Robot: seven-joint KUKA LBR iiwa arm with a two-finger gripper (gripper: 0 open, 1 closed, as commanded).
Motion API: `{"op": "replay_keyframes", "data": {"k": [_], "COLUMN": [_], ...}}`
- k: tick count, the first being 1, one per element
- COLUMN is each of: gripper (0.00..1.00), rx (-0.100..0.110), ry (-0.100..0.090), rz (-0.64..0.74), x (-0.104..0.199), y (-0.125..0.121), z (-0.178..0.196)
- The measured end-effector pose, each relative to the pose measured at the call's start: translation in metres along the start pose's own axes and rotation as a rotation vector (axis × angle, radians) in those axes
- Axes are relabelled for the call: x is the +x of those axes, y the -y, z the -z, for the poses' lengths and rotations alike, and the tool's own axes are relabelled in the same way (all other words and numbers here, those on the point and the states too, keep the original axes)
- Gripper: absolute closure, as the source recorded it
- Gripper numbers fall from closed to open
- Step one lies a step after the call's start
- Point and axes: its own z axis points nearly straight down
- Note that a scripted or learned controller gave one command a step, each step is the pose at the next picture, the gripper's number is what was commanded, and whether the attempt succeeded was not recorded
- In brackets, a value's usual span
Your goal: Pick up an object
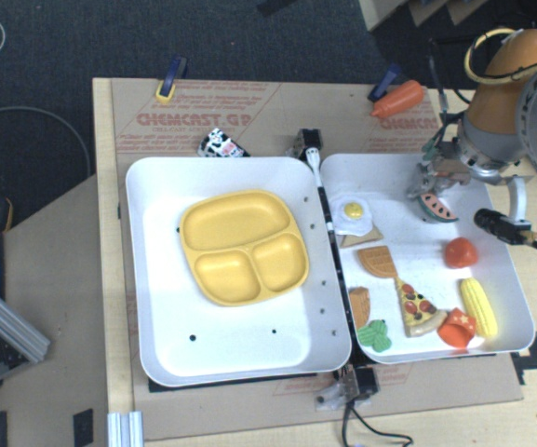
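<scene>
Gripper (pixel 433 177) sits just above watermelon slice (pixel 438 205) in right bin (pixel 515 277); can't tell if open/shut.

Yellow divided plate (pixel 242 246) in left bin (pixel 147 277) — orange clamp (pixel 397 99), cow-print toy (pixel 220 143) on bench.

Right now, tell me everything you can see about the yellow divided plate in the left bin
The yellow divided plate is a glossy, plastic-looking tray with rounded corners and three compartments: one long section along its far side and two smaller ones nearer the camera. It lies flat, right side up, turned at a slight angle, near the middle of the left bin. Nothing sits in its compartments, and it touches only the bin floor.
</scene>
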Motion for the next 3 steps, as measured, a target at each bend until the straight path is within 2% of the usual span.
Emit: {"op": "replay_keyframes", "data": {"k": [1,2,3], "gripper": [1.00,1.00,1.00], "rx": [-0.008,-0.007,-0.005], "ry": [0.002,0.001,0.001], "rz": [-0.004,-0.003,-0.002], "x": [-0.004,0.001,0.000], "y": [0.001,-0.004,-0.005], "z": [0.064,0.110,0.130]}}
